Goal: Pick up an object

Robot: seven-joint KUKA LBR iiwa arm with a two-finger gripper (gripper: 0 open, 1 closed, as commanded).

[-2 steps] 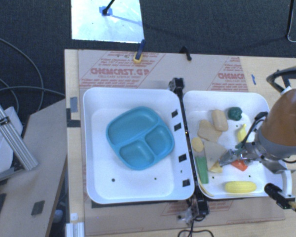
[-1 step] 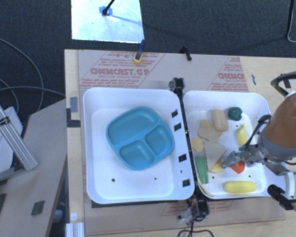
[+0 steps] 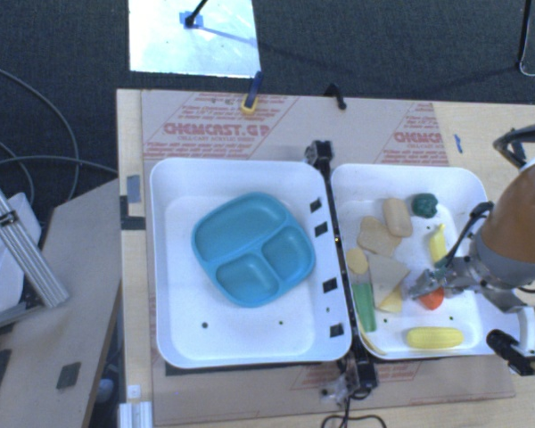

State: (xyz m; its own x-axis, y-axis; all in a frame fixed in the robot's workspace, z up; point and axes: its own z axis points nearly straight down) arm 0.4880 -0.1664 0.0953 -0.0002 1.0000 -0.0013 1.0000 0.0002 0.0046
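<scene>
A dark carpet lies around the surface (image 3: 276, 119), on which two white bins sit side by side. The left bin (image 3: 174, 328) carries a blue divided plate (image 3: 252, 249). In the right bin (image 3: 468, 184), small toy foods are scattered. The gripper (image 3: 428, 285) is lowered just beside a small red piece (image 3: 432, 300); its state cannot be told. The piece looks light, smooth and stiff, probably best pinched across its middle.

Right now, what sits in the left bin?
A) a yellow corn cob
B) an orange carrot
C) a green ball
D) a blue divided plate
D: the blue divided plate lies alone in the left bin, while the small food toys are all over in the right bin near the gripper.
</scene>
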